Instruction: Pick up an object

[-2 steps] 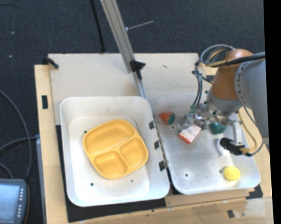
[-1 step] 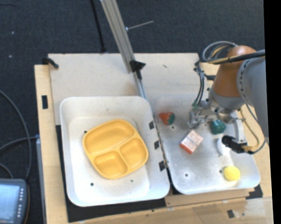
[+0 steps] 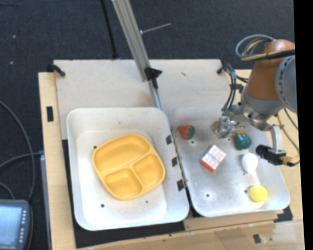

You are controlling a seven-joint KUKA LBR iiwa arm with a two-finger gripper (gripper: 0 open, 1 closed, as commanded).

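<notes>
Overhead, arm (image 3: pixel 266 86) bent down over right bin (image 3: pixel 201 197).

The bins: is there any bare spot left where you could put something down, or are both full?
Left bin: a bare strip runs around the yellow tray, widest along the near edge. Right bin: open floor near the front left, between the box and the yellow ball. It's crowded at the far right, where the gripper, green piece and white egg sit close.

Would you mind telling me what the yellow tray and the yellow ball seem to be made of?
The tray looks like moulded plastic, smooth and slightly glossy, with three pressed compartments. The ball looks matte, perhaps foam or soft plastic; the view is too coarse to say.
</notes>
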